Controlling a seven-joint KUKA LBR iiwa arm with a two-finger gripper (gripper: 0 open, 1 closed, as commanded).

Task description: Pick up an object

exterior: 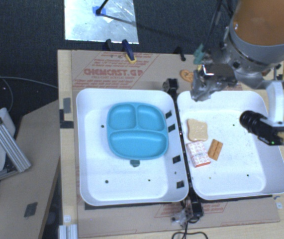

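Note:
In the right bin [261,183] lie a tan slice of toast [197,130], a small pink and white checked packet [198,154] and an orange cracker [215,149], close together near the bin's left wall. My gripper [200,93] hangs over the bin's back left corner, well above and behind the toast. Nothing shows between its fingers. A blue divided plate [137,131] rests in the left bin [97,183].
A black cylindrical fixture [257,125] on a white bracket juts over the right bin's right side. A small orange item [186,75] lies on the cardboard behind the bins. A silvery sheet [101,13] lies at the back. Black clips run along the divider between bins.

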